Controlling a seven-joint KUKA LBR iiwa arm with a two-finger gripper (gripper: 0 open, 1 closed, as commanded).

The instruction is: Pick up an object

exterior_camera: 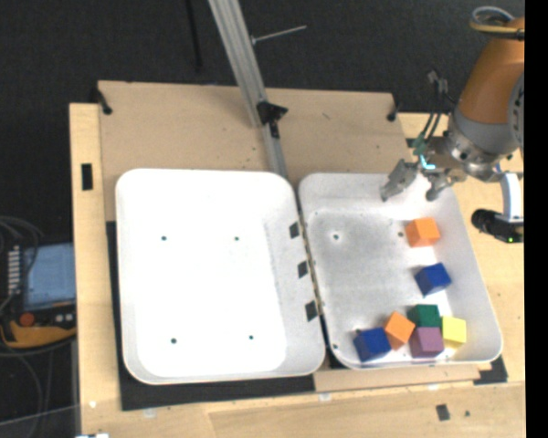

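My gripper (pixel 414 186) hangs over the far edge of the right bin (pixel 365 263), its two fingers spread apart with nothing between them. An orange cube (pixel 423 232) lies just below it in the bin. A blue cube (pixel 432 278) sits further toward the front. At the bin's front right corner cluster a blue cube (pixel 373 343), an orange cube (pixel 400 328), a green cube (pixel 426 316), a purple cube (pixel 426 341) and a yellow cube (pixel 454 330).
The left bin (pixel 210 272) stands beside the right one. A slanted metal pole (pixel 247 71) rises from between the bins at the back. A blue box and cables (pixel 36 286) lie off the bench's left side.
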